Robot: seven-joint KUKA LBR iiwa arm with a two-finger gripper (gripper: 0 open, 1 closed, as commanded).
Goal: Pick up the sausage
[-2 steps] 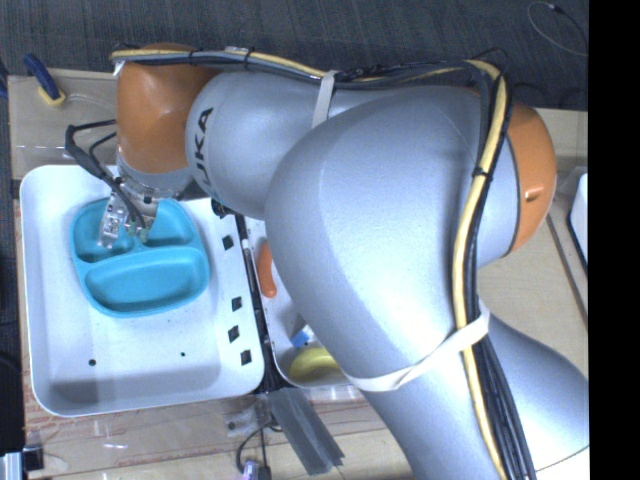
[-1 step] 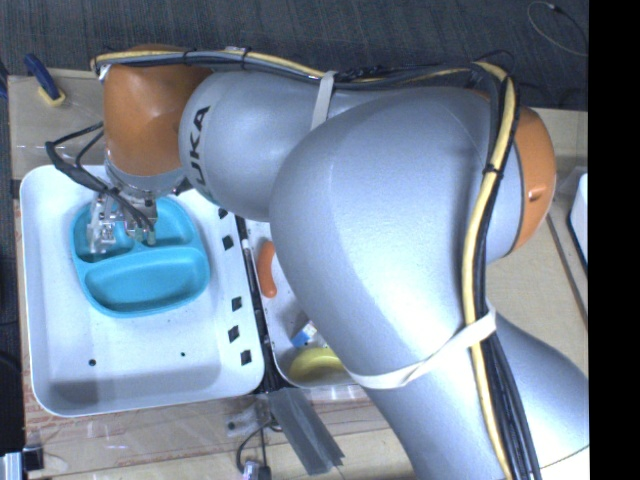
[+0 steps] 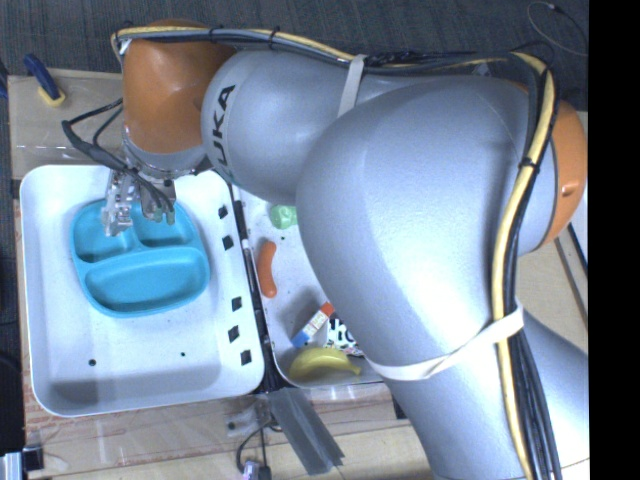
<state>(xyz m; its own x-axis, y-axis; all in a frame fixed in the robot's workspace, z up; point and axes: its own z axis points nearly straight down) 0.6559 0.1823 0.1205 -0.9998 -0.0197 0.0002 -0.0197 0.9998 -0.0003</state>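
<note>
The sausage (image 3: 267, 268) is an orange-red link lying lengthwise near the left wall of the right bin (image 3: 290, 313). My gripper (image 3: 135, 206) hangs over the left bin (image 3: 60, 368), above the upper compartments of a blue divided tray (image 3: 150, 278). It is well to the left of the sausage, across the wall between the bins. Nothing shows between the metal fingers (image 3: 121, 211), which hang close together over the tray. The arm's big grey body covers most of the right bin.
A yellow banana (image 3: 320, 364) lies at the right bin's near edge, with a small blue, white and red item (image 3: 312, 326) above it. A green object (image 3: 283, 216) sits at the back of that bin. A blue tool (image 3: 42, 78) rests on the bench at top left.
</note>
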